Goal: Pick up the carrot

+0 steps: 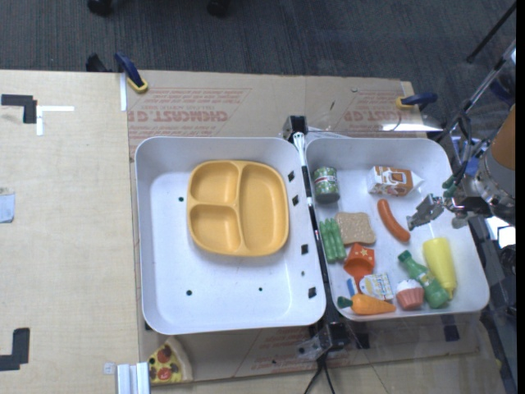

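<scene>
The carrot (371, 305) lies at the near edge of the right bin (464, 305), tight against the near wall with its green top pointing left. Close on its right sits a small cupcake (409, 295), and just behind it a little milk carton (378, 285) and an orange cup (359, 259). The hand (428, 210) hovers further back and to the right, near a sausage (393, 220) and above a yellow bottle (440, 260), well apart from the carrot. Its fingers look parted and hold nothing, as far as this slanted view lets me judge.

The crowding is the main risk. A descent beside the bin wall could land a finger on the rim or on the cupcake. The carrot's rounded, tapering body may also squirt sideways if pinched off-centre. The left bin (164, 286) holds a yellow divided plate (239, 207).
</scene>
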Available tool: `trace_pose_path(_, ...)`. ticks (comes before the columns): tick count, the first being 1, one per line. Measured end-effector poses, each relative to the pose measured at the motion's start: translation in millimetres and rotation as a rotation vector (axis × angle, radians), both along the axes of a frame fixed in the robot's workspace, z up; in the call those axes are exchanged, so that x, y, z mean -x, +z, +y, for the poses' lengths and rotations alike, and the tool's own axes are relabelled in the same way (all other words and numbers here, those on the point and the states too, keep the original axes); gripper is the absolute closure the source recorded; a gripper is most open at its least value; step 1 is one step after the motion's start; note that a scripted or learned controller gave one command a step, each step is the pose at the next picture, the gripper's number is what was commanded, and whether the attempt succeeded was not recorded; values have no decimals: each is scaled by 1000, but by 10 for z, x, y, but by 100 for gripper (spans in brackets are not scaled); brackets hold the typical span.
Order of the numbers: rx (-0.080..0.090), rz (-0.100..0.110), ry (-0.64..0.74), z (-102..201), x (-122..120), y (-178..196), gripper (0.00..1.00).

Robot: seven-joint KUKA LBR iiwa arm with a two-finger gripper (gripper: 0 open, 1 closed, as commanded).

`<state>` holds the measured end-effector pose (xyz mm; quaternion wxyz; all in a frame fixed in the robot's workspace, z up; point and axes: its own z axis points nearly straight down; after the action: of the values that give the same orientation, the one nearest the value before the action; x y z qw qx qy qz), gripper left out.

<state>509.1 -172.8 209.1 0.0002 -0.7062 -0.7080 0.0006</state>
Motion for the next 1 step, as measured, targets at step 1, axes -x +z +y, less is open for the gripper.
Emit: trace_pose_path(1, 0, -1, -89, 996, -123, -181, 0)
